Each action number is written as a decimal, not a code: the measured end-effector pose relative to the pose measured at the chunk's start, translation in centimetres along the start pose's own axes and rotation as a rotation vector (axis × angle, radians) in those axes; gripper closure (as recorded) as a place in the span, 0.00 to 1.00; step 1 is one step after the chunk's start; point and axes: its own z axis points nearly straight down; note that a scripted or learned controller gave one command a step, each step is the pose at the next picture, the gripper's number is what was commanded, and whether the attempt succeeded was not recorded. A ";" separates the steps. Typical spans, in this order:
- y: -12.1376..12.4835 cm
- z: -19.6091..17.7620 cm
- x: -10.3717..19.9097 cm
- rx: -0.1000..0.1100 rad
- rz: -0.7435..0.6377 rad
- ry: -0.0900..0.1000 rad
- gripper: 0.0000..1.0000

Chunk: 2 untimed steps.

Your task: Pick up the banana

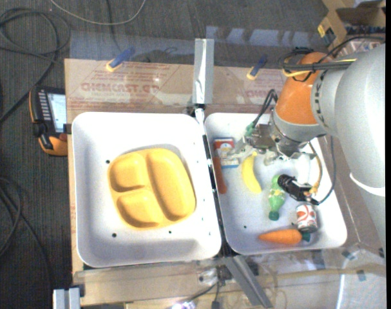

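In the camera view, the grey arm (350,108) reached in from the right, its orange band (297,105) sitting above the wrist over the far part of the right bin (330,234). The gripper (253,148) hung low over that bin, just beyond the banana's far end; whether its fingers were open or closed could not be made out at this angle.

The banana (250,174) lay on the floor of the right bin, a little left of the bin's middle. Its long axis ran roughly far to near, with a slight curve bowing toward the left; its far tip pointed up toward the gripper and its near tip toward the green bottle.

Left of the banana, a small red and white box (225,153) lay near the bin's left wall. A green bottle (276,201) lay just right of the banana's near end. A small can (306,217) rested further right, and a carrot (280,237) lay along the near wall.

The left bin (92,134) held a yellow divided tray (153,187).
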 end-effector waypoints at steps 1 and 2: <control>0.1 -0.9 0.2 0.001 -0.001 0.005 1.00; 0.1 -0.9 0.2 0.001 -0.001 0.005 0.00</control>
